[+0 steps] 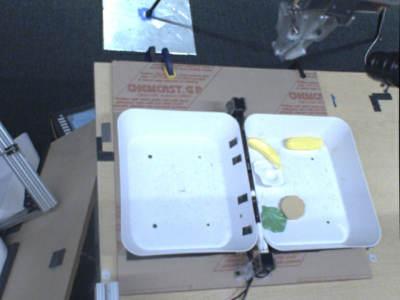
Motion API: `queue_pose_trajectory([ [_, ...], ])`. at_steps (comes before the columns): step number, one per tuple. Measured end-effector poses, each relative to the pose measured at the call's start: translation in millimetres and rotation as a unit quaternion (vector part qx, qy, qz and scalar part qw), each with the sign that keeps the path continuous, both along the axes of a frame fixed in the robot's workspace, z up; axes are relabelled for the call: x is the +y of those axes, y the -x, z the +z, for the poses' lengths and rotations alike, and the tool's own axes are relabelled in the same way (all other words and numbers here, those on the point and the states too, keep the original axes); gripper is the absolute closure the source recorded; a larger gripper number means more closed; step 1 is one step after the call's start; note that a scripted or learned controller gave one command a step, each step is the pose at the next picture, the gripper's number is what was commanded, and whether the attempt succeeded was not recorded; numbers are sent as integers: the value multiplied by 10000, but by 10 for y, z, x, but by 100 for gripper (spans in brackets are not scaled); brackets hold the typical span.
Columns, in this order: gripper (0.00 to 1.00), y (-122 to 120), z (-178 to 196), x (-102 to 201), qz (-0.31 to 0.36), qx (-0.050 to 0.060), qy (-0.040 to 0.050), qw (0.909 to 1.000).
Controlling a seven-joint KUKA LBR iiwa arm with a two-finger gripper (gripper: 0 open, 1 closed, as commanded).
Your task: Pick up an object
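The right bin (350, 167) holds several small objects. A yellow banana (265, 152) lies near its left wall, and a yellow corn cob (304, 144) lies toward the back. A white object (269, 174) sits just below the banana. A tan round cookie (292, 207) and a green leafy piece (273, 219) lie near the front left corner. My gripper (292, 33) hangs high above the bench, beyond the back edge of the right bin, well clear of all the objects. Nothing shows between its fingers.
The left bin (181, 180) stands beside the right one, with black clips along the shared divider (244, 167). Both rest on a cardboard sheet (206, 86). A shiny metal plate (149, 16) lies at the back left, and an aluminium rail (25, 174) at the far left.
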State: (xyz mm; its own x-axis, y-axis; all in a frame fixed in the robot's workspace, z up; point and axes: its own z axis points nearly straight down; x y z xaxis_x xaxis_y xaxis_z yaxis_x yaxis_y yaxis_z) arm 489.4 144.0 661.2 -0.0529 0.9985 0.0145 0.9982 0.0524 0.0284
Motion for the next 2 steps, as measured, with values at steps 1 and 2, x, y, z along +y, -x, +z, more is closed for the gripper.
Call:
queue_pose_trajectory([
  [1, 100, -1, 111, -2, 8, -10, -7, 10000],
  [2, 100, -1, 224, -4, 15, -22, -14, 10000],
])
